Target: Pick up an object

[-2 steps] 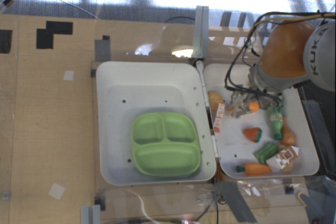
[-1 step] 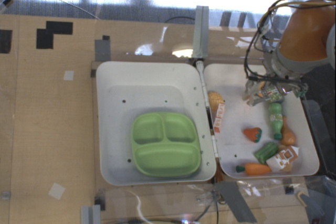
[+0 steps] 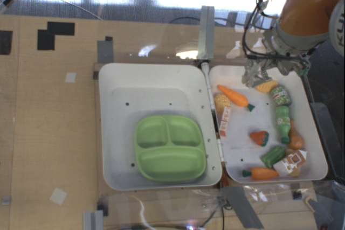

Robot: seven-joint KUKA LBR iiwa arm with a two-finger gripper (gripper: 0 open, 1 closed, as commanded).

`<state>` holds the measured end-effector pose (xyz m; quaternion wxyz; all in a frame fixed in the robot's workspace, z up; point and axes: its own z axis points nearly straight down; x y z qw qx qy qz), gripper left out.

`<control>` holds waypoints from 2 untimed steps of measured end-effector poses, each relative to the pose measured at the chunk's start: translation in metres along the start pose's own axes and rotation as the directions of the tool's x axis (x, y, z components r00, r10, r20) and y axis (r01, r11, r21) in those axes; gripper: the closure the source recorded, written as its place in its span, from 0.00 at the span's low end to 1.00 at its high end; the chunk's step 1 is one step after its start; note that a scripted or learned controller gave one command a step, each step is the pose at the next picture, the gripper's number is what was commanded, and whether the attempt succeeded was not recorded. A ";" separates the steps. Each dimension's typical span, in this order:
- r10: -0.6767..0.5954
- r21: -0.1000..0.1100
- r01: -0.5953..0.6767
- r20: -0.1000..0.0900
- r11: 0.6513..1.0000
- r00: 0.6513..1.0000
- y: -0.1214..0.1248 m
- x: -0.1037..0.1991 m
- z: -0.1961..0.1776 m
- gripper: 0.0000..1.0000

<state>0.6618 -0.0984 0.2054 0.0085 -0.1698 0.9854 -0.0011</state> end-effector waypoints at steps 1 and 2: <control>0.003 -0.002 -0.003 -0.004 1.000 1.000 -0.001 0.002 0.003 0.00; 0.062 0.002 -0.062 0.000 0.998 0.998 -0.035 0.012 0.114 0.00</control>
